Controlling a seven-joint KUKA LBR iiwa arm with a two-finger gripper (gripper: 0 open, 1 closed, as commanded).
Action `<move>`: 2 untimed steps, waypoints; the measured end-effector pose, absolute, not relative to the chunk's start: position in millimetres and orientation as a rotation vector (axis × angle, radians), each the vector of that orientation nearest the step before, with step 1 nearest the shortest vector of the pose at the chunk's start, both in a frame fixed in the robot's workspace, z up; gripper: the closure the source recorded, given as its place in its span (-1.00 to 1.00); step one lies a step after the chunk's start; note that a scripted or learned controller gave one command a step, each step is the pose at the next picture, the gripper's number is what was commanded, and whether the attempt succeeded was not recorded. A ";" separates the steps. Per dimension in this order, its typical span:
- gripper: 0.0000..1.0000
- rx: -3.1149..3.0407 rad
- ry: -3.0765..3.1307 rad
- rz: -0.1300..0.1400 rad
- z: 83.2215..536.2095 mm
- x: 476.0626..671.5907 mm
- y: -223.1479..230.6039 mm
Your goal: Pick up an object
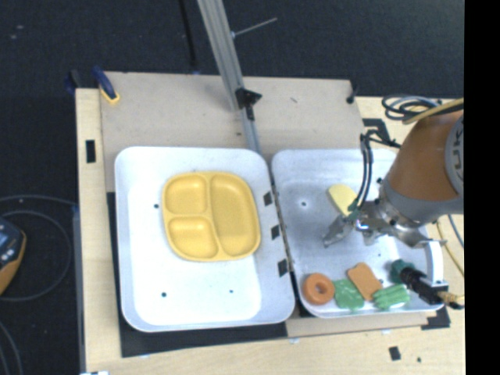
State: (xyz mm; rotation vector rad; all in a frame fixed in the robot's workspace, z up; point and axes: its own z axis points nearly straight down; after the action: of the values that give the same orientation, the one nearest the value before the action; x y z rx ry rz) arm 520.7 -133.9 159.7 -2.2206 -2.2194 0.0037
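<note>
Yellow tray [211, 216], orange ring [318, 288]

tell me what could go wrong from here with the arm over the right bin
The hand hangs over bare floor of the right bin, so closing here may catch nothing. The orange ring, orange block and green pieces crowd the near rim, so a grasp there might nudge neighbours. The pale yellow piece lies partly under the arm.

I see the bench [187, 112] carrying two white bins side by side: the left bin [141, 287] toward its left edge, the right bin [305, 178] toward its right edge, their inner rims touching mid-bench.
</note>
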 end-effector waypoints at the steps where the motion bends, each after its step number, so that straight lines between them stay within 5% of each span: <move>1: 1.00 -2.231 -2.218 -0.003 173.3 522.5 -135.3; 2: 1.00 -2.222 -2.229 -0.005 223.3 532.8 -132.3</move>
State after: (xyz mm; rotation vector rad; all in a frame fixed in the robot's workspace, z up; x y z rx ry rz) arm 532.8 -132.3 223.3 -2.2224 -2.2292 -0.0051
